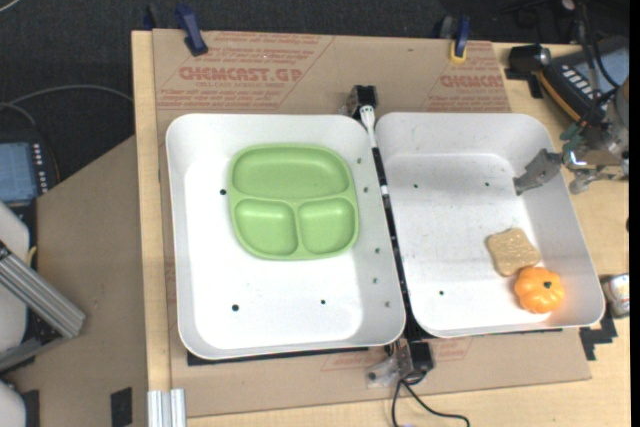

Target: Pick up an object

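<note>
In the right bin (450,215), near its right front corner, sit a small orange pumpkin (539,290) and, just behind and to its left, a tan biscuit-like piece (511,251). The two are close together, perhaps touching. My gripper (540,171) reaches in over the right rim of that bin, behind the biscuit and well apart from both objects. Nothing shows in its grasp. The rest of the arm runs off the right edge.
The left bin (200,255) holds a green three-compartment plate (293,201) in its back half. Both bins rest on a cardboard sheet (250,70) held by clamps at the back. Cables and hardware (575,80) lie at the right rear.
</note>
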